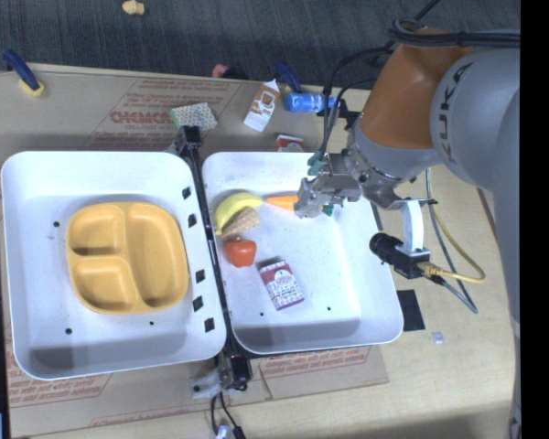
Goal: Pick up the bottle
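The grey arm with its orange band (412, 99) reaches in from the right, and its two-finger gripper (313, 201) hangs over the upper middle of the right-hand shallow white bin (371, 291); whether it is apart or together cannot be told at this slant, and nothing is seen clamped in it. The small blue plastic bottle (304, 102) lies on its side outside both bins, on the brown cardboard sheet (119, 108) behind the right bin's far rim, well apart from the gripper. Just beside it to the left lies a small white and brown carton (262, 106). In the right bin an orange carrot-shaped piece (279, 202) lies close to the gripper's left, touching a yellow banana-shaped toy (234, 210); below that sit a red tomato-like toy (241, 251) and a small red and white box (281, 283). The left white bin (37, 337) holds a yellow three-compartment plastic tray (126, 255), lying flat
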`<action>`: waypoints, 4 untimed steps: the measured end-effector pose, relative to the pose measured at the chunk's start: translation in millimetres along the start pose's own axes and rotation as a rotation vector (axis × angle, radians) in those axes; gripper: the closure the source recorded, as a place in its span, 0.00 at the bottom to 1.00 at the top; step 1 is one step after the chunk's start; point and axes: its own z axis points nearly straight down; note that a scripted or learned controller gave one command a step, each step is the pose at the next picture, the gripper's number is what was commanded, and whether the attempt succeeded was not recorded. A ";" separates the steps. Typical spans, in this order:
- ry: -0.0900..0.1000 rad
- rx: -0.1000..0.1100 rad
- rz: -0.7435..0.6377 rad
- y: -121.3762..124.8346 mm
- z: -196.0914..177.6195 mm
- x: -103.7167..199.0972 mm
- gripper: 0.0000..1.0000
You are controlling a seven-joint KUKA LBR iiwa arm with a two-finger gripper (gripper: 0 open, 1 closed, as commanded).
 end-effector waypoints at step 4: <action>0.000 -0.004 0.240 -83.6 49.7 -102.4 1.00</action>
